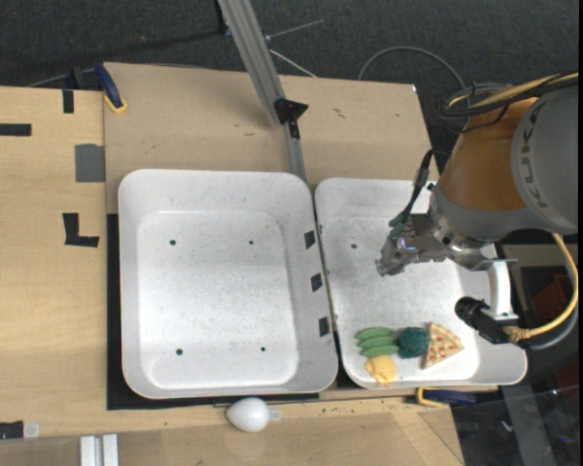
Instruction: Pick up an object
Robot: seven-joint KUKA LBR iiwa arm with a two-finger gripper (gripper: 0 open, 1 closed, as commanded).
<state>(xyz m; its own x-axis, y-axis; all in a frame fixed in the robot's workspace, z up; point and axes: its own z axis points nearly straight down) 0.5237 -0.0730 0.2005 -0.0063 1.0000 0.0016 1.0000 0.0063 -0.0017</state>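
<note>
Gripper: we saw the gripper (396, 256) hanging over the right bin (355, 216), above its bare middle; we could not tell its state.
Arm: the grey arm (510, 178) with the orange band reached in from the right.
Objects: a green toy (375, 339), a dark teal piece (411, 341), a yellow piece (381, 367) and a pizza slice (441, 344) lay clustered at the right bin's near edge, apart from the gripper.
Left bin: the left bin (214, 280) sat beside it, touching.
Bench: we noted a white egg-shaped thing (248, 415) just outside the left bin's near rim.
</note>
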